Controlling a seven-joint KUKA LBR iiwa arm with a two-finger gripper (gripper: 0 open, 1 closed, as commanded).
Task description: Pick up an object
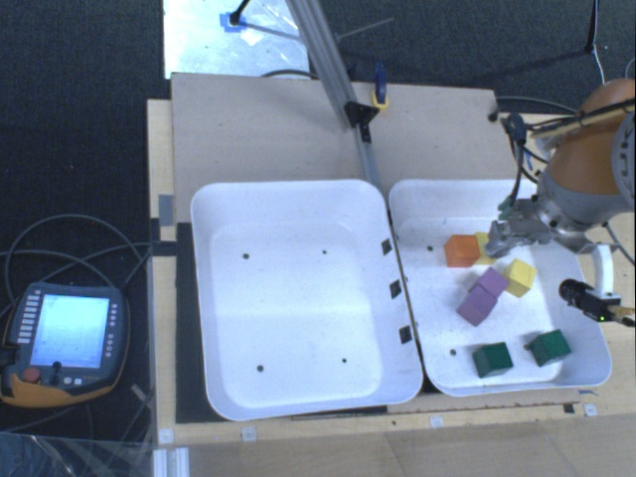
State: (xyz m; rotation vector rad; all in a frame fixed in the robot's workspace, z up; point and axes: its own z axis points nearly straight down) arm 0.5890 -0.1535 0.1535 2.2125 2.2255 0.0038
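right bin's got an orange block, yellow block, purple block, plus two green blocks near the front.

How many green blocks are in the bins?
2. Both are in the right bin, near its front edge: one green block and another to its right. The arm may hide more.

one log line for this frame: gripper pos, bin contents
gripper over right bin, beside orange block | also there: yellow block, purple block, two green blocks | nothing visibly gripped
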